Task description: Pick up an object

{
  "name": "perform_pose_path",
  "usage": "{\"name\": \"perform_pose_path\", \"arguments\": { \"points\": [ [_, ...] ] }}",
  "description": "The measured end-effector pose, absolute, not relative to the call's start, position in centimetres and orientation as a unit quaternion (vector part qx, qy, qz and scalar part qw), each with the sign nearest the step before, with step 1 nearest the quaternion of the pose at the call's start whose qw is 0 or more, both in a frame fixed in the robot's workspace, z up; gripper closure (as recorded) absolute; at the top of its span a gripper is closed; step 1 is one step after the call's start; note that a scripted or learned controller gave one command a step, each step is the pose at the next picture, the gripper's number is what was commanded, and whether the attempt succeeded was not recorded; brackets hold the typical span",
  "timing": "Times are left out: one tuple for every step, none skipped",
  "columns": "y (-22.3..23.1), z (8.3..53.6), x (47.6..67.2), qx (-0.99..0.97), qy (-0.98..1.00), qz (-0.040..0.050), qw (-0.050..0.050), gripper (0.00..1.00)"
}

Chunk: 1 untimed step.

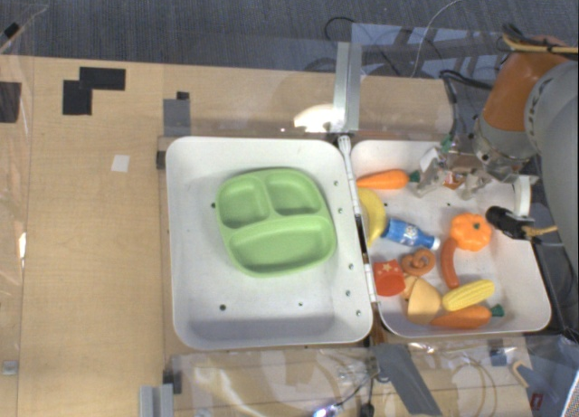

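My gripper (450, 178) hangs over the back of the right bin (534, 302), its two metal fingers spread apart and nothing between them. An orange carrot (382, 179) lies just to its left. In front of it are a blue bottle (409, 233) and an orange pumpkin-like toy (470, 232). A yellow banana (371, 213) rests against the bin's left wall. Toward the front lie a red sausage (448, 264), a brown pretzel (418, 261), a red block (389, 278), a cheese wedge (422, 299), a corn cob (469, 295) and a second carrot (461, 317).
The left bin (208, 316) holds a green divided plate (274, 221). A metal post (347, 90) rises behind the divider between the bins. A black part (511, 222) sticks in at the right bin's right side. Cables trail behind the arm.
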<state>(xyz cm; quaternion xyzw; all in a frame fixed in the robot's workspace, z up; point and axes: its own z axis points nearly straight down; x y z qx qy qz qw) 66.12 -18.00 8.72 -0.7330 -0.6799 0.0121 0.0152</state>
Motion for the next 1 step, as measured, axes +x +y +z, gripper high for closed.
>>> {"name": "perform_pose_path", "arguments": {
  "points": [
    [-18.06, 9.70, 66.04, -0.732, -0.681, 0.0146, 0.017, 1.00]
  ]
}}
